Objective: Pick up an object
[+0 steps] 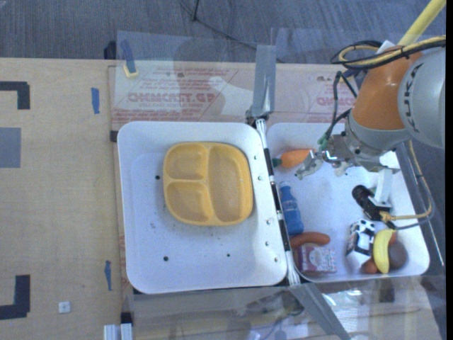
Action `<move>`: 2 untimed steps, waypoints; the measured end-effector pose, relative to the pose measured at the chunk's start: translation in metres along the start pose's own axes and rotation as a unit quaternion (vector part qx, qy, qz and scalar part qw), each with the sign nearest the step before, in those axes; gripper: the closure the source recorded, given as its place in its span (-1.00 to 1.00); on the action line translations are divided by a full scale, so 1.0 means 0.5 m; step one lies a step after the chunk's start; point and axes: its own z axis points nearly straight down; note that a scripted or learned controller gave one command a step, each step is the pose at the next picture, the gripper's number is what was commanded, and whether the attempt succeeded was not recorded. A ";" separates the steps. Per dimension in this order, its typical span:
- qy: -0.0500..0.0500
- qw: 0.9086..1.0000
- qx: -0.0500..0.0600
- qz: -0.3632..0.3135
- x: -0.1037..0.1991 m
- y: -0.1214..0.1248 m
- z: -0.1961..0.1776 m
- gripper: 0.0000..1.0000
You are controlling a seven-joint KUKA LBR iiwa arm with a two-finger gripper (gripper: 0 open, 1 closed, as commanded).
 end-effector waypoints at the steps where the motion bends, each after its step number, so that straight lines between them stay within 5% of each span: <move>1: 0.000 0.998 -0.001 0.056 -0.002 -0.067 -0.124 -1.00; 2: 0.000 0.970 0.000 0.242 0.089 0.044 -0.177 -1.00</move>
